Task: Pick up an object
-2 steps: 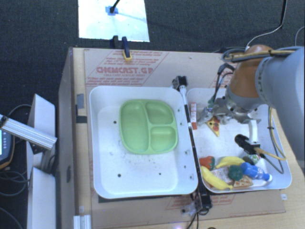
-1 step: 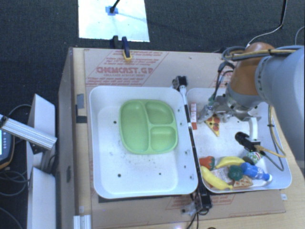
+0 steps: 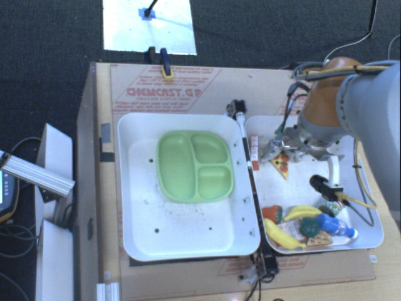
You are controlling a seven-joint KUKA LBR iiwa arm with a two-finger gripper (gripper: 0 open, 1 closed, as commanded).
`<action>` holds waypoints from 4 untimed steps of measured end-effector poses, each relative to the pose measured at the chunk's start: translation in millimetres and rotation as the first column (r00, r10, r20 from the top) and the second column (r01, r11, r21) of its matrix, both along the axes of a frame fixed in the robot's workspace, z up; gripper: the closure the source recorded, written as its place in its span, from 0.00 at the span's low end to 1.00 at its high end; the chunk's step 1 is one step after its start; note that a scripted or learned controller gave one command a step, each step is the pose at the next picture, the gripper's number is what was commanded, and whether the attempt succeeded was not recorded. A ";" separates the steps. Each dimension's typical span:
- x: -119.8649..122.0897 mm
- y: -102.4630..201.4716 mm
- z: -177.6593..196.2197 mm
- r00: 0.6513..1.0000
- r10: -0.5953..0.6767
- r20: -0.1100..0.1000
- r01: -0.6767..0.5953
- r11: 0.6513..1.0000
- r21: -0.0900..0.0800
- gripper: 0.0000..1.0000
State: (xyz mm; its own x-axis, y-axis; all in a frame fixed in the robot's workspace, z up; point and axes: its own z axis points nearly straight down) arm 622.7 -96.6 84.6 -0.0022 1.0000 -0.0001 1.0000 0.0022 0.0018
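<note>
Arm's parked over the right bin, pizza slice basically right under it

The gripper [image 3: 283, 150] hangs low in the right bin [image 3: 369, 231], and honestly I can't tell what state it's in, too much wrist clutter. The pizza slice toy [image 3: 281, 165] lies just below and touching-close to it, long axis pointing down the view, away from the tool. Everything else sits well apart toward the near corner: banana [image 3: 303, 212], another banana [image 3: 280, 236], blue bottle [image 3: 336, 226]. The green divided plate [image 3: 194, 167] is off to its left, in the left bin [image 3: 141, 231]. My guess: the slice is the target, a short drop.
</note>
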 end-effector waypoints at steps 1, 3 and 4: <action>-2.5 3.5 -0.2 1.000 0.001 -0.001 -0.001 1.000 0.000 0.00; 3.2 2.2 11.5 1.000 0.003 0.004 -0.003 1.000 0.001 1.00; -2.3 56.6 101.4 1.000 0.002 0.003 -0.002 1.000 0.000 1.00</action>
State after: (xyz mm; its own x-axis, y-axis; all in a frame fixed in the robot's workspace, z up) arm 620.4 -40.0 186.0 -0.0045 1.0000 -0.0002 1.0000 0.0045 0.0053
